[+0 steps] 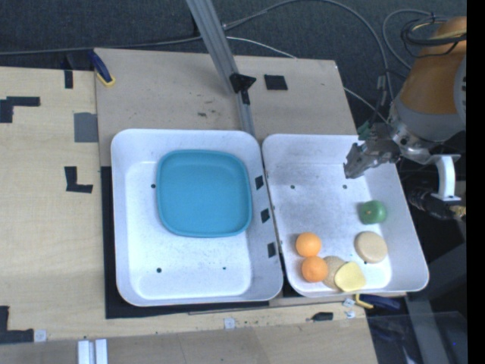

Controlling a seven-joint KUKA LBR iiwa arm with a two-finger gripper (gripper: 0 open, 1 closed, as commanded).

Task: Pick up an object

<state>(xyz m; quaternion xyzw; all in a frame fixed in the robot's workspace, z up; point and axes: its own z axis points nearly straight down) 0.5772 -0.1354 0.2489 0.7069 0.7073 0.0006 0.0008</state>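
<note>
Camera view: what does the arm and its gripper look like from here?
The arm is rounded, with a broad orange band above a grey wrist section. The gripper is a dark grey, blocky piece, metallic-looking, tapering to a point. A white bracket-like part sits just below the wrist, and dark cables loop behind.

Glossy blue plastic plate [204, 192]; scuffed white plastic bins [326, 203] (speckled); matt wooden bench [167, 89].

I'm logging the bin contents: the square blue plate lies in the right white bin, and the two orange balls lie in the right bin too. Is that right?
Not quite. The camera view shows the square blue plate in the left white bin, not the right one. The two orange balls do lie in the right white bin, near its front edge.
</note>
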